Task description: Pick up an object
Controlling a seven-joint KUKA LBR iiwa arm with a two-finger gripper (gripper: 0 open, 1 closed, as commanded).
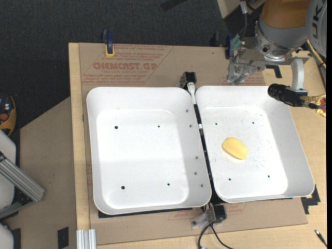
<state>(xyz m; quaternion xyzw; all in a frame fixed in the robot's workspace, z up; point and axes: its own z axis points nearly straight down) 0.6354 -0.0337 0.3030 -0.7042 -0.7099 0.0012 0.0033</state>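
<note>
Near the middle of the right bin, a bit toward its near edge, sits a small yellow lump, rounded and smooth-looking like a potato or a bit of foam, lying flat with clear floor all round it. The gripper hangs just beyond that bin's far edge, nothing in it, and honestly I can't tell how wide the jaws are from this slanted angle. I'd say bring it in over the lump, line the jaws across its narrow side and come straight down, since something that rounded could easily squirt out of an off-centre pinch.
</note>
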